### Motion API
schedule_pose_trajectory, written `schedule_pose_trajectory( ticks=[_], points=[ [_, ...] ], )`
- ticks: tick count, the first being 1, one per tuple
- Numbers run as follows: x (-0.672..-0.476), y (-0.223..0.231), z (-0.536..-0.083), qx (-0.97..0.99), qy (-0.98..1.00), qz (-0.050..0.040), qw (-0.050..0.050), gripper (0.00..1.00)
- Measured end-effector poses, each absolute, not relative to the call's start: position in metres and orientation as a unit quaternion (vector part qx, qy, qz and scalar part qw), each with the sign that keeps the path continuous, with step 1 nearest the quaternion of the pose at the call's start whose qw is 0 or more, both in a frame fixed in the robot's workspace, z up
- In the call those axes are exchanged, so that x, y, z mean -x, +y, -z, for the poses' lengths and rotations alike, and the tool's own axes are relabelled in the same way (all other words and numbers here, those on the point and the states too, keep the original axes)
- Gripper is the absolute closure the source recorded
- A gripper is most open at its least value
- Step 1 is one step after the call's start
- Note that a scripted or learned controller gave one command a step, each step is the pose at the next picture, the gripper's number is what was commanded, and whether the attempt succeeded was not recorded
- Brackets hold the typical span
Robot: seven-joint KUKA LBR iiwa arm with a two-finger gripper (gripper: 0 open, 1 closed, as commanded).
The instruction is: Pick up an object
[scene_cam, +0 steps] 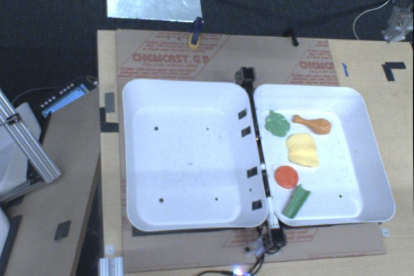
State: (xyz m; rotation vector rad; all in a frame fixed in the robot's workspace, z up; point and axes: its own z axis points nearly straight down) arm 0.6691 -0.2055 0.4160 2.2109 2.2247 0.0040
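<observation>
Well, five little toy foods lie in the right bin – a bumpy green leafy one near the wall by the other bin, a brown chicken leg just beside it, a yellow lump below those two, a round red piece under the lump, and a long green stick lying tilted, nearest the front rim. The left bin sits right next to it, and both rest on a brown board with red letters. How the jaws stand – spread or pressed together – I cannot tell.
</observation>
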Motion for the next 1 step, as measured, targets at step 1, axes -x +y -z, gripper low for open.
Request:
schedule_pose_trajectory(
  ticks=[1],
  points=[
    [-0.6636, -0.2054, -0.4419, -0.705, 0.709, -0.0012, 0.003, 1.0]
  ],
)
